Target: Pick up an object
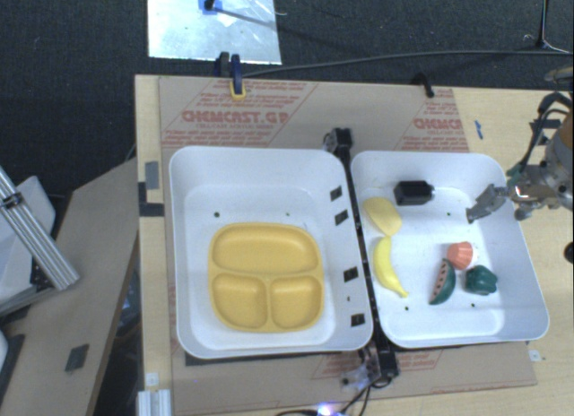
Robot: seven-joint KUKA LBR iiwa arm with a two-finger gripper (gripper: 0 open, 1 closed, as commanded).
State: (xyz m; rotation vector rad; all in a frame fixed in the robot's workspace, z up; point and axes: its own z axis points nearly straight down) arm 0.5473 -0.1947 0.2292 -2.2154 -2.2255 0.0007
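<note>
Sitting on cardboard-topped bench [296, 105]: 2 white bins [269, 168].

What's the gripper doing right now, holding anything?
Gripper: over the right bin's far right edge, nothing between it; open or shut cannot be told.

A yellow divided tray [265, 277] lies in the left white bin [193, 226]; a blue clamp [235, 72] sits at the tabletop's [296, 105] twelve o'clock edge.

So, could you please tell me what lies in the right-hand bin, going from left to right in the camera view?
Lemon → black block → watermelon slice → green pepper, then the gripper over the bin's right side.
</note>
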